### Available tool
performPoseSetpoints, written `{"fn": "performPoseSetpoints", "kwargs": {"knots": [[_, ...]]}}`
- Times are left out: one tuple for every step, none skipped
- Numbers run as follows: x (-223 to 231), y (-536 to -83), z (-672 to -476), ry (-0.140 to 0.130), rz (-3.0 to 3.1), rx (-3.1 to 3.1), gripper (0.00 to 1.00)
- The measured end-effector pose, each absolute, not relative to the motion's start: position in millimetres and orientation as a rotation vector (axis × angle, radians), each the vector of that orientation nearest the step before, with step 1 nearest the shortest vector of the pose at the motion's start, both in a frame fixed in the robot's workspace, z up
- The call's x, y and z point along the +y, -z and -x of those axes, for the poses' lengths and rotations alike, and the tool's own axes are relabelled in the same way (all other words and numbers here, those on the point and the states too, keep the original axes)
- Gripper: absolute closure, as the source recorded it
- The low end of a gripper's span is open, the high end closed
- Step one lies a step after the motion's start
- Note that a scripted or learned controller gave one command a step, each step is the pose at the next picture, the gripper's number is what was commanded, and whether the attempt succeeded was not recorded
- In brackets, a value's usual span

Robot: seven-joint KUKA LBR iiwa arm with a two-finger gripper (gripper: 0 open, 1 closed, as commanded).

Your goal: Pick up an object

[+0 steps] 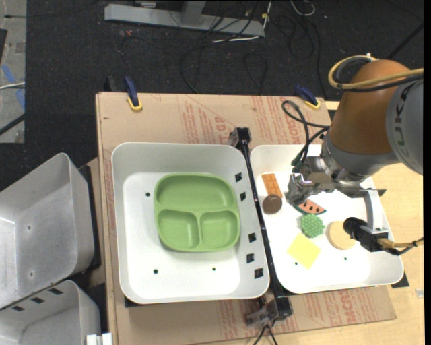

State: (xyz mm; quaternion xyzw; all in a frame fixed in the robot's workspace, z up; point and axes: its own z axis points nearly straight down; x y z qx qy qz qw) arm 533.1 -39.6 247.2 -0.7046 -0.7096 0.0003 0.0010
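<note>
Dark carpeted floor (60,40) with loose black cables (259,64). Tan cardboard sheet (188,111) covers the bench, held by blue-yellow clamps (133,94). Grey metal bar (182,17) at top. Spare white tubs (40,229) at left.

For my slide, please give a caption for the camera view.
Gripper poised low over small items in the right bin; green divided plate in the left bin.

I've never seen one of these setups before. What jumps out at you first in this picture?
The big arm with its orange band comes in from the right and hangs over the right bin, its gripper low among small things there: a yellow square, a green knobbly ball, a brown cylinder. In the left bin lies a pale green divided plate.
</note>
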Motion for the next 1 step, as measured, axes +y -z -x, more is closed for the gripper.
{"fn": "performPoseSetpoints", "kwargs": {"knots": [[10.9, -234.3, -532.2, -0.002, 2.214, -2.227, 1.00]]}}
